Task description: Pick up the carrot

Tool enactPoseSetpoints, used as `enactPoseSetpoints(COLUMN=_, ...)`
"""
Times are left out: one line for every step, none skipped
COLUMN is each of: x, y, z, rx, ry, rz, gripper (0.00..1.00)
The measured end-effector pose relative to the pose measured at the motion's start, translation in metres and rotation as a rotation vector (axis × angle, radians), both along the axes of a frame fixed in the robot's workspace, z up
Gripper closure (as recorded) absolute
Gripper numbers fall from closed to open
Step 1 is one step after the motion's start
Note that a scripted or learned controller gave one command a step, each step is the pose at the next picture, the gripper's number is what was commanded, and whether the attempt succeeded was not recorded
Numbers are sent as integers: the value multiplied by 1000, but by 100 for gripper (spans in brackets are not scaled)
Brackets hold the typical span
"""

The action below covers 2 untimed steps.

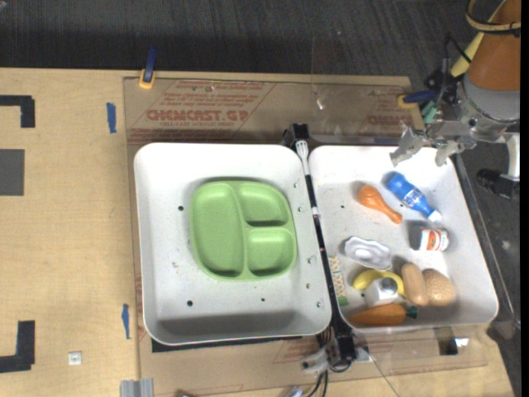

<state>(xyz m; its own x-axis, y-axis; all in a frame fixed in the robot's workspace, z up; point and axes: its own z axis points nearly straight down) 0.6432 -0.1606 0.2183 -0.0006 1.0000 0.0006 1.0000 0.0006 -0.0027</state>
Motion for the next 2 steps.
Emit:
enactPoseSetpoints(x=-41, y=24, z=-121, rx=-4, ry=-11, rz=105, gripper=0)
enactPoseSetpoints(x=-29, y=22, z=-130, rx=-3, ry=-11, rz=-235, gripper=0)
